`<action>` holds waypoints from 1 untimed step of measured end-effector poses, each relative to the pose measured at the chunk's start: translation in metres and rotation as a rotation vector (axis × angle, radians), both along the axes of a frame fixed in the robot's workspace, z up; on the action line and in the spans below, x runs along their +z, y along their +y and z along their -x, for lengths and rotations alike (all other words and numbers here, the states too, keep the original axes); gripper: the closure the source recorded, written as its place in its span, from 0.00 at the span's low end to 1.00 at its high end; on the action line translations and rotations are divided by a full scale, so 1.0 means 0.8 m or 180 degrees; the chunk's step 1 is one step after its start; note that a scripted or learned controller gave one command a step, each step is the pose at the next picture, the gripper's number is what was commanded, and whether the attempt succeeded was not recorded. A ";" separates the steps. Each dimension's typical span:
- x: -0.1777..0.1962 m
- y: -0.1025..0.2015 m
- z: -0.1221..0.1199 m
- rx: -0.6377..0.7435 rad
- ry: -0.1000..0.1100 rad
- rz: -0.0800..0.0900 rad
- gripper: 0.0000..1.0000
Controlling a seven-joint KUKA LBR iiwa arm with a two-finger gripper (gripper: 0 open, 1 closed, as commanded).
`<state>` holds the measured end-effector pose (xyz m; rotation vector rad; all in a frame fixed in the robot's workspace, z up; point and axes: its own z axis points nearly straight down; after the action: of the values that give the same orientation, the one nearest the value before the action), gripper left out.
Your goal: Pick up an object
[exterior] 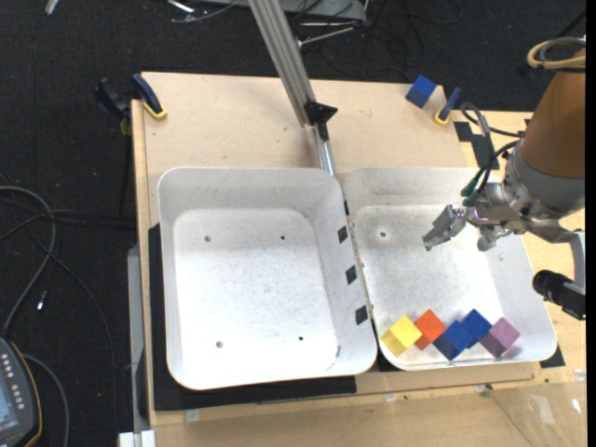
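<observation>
Nowhere legible writing; gripper (463, 230) gapes above blocks (452, 333).

Even, bright overhead light; the white bins (251, 277) glare slightly, shadows are soft and short, the dark floor (56, 82) loses detail, and focus is mildly soft.

The arm (559, 128) reaches in from the right, its orange band above a grey wrist. The gripper (463, 230) hangs low at the arm's left end, its jaws spread apart with nothing between them.
</observation>
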<state>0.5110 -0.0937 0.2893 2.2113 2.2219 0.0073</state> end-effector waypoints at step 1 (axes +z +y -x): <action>-0.241 -0.011 -0.025 -0.0016 0.0044 -0.0006 0.00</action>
<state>0.5313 -0.1025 0.0966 2.2248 2.2241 -0.0057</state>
